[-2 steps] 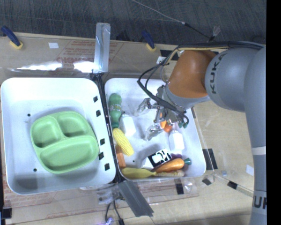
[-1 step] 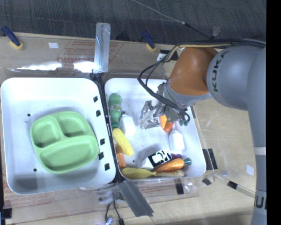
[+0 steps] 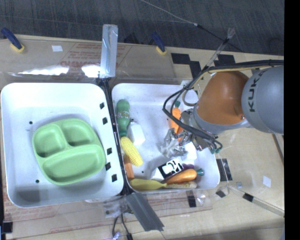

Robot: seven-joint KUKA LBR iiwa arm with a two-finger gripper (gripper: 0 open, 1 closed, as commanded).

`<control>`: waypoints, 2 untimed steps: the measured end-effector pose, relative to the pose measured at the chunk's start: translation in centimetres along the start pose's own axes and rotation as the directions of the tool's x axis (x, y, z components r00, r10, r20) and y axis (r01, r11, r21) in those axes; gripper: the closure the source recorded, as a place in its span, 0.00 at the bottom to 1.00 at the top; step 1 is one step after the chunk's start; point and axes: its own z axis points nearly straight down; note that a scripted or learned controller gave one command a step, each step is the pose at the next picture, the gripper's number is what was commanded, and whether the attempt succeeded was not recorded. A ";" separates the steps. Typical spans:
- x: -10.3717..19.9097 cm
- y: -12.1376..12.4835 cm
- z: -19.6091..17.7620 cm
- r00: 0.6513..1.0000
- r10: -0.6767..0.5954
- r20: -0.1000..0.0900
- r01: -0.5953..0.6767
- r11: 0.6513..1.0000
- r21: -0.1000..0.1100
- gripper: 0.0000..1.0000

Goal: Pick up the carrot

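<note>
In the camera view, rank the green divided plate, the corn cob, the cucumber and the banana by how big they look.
1. green divided plate, by far largest.
2. cucumber, banana and corn cob look too alike to rank; the banana is partly covered.

Even, fairly bright overhead light; soft picture with some glare.

The two white bins [image 3: 55, 91] come out pale and nearly washed out, and shadows inside them are faint and short. Just above the left bin's top edge, clear plastic sheeting [image 3: 55, 69] throws a white streak of glare. The arm's orange band [image 3: 221, 98], right of the bins, carries a mild sheen. Fine detail is slightly blurred throughout, and the dark floor beyond the bins looks grainy.
</note>
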 end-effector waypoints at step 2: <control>-1.4 2.2 -5.4 0.957 0.290 0.005 -0.290 0.957 0.001 0.00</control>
